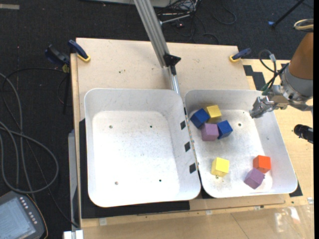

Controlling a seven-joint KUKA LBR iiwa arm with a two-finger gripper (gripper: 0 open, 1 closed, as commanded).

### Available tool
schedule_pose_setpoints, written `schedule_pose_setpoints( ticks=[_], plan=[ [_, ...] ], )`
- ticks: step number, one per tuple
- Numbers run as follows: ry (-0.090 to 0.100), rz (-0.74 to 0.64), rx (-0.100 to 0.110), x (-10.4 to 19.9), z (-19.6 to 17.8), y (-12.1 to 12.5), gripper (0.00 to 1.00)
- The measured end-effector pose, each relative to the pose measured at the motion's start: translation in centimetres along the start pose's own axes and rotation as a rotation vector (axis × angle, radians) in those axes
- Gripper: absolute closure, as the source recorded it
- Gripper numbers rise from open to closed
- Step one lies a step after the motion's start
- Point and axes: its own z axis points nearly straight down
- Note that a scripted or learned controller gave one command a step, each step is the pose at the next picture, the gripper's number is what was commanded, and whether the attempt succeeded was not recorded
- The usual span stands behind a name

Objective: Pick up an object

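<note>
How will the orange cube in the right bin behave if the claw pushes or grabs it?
The orange cube looks rigid with flat faces, so it should slide rather than roll. It touches a purple cube, which would likely get nudged too. It sits near the bin's rim, limiting finger room.

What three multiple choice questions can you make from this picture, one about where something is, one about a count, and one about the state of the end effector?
1. Where do the blocks lie?
A. In the bin on the view's left
B. In the right bin
C. On the bare bench

2. How many yellow blocks are there?
A. One
B. Two
C. Four

3. How does the end effector stand?
A. Above the right bin's far right rim, apart from the blocks
B. Pressed on the orange block
C. Over the left bin

Answers:
1 B, all seven blocks sit inside the right bin.
2 B, one yellow block lies in the far cluster and another yellow block lies nearer the camera.
3 A, it hangs by the rim with no block touching it.
</note>
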Motion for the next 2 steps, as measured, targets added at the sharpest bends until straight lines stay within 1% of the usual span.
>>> schedule_pose_setpoints(
  ticks=[1, 2],
  plan=[
    [0.0, 0.0, 0.001, -0.04, -4.44, 0.19, 1.0],
    [0.002, 0.0, 0.006, 0.0, -3.96, 0.27, 1.0]
  ],
)
